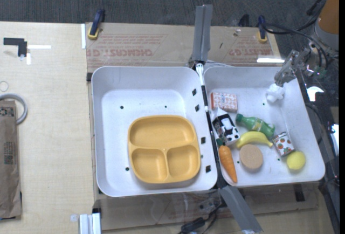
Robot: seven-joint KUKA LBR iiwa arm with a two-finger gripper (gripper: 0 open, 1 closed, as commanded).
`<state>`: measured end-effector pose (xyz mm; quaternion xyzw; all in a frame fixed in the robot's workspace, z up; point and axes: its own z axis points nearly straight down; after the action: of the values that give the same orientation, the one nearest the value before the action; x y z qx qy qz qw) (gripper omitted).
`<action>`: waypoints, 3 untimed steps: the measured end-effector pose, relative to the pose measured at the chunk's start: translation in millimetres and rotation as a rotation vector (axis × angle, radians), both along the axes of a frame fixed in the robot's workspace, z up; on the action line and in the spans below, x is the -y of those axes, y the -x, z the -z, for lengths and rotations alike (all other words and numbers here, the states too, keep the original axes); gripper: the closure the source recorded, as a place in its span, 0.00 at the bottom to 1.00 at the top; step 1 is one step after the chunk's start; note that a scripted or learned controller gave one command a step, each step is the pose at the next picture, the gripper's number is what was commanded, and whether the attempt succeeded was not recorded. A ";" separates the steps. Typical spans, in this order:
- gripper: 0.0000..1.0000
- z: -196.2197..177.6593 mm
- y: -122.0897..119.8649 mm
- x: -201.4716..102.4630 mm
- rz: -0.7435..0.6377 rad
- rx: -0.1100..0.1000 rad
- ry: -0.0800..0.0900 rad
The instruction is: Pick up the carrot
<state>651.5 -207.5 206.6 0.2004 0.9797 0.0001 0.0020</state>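
Carrot (227, 163) lies in the right bin (315, 136), at its front left corner against the dividing wall, tip pointing toward the front edge. Just beside it: tan round disc (251, 157), banana (255, 139), green bottle (255, 123), black-and-white cow toy (226, 128). Lemon (295, 160) and small can (283, 144) sit further right. Left bin (102, 119) holds a yellow divided plate (163, 148). Gripper (289, 68) hangs over the right bin's back right corner, well apart from the carrot; cannot tell how the jaws stand.
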 end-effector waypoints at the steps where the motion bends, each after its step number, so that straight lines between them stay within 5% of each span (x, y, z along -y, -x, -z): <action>1: 1.00 -24.0 13.5 -1.9 -0.473 0.002 0.001; 2: 1.00 -9.9 4.8 7.1 -0.901 0.003 0.003; 3: 1.00 -17.6 -2.0 13.5 -1.190 0.004 0.005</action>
<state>653.5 -221.0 224.3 -0.3831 0.9237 -0.0006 0.0040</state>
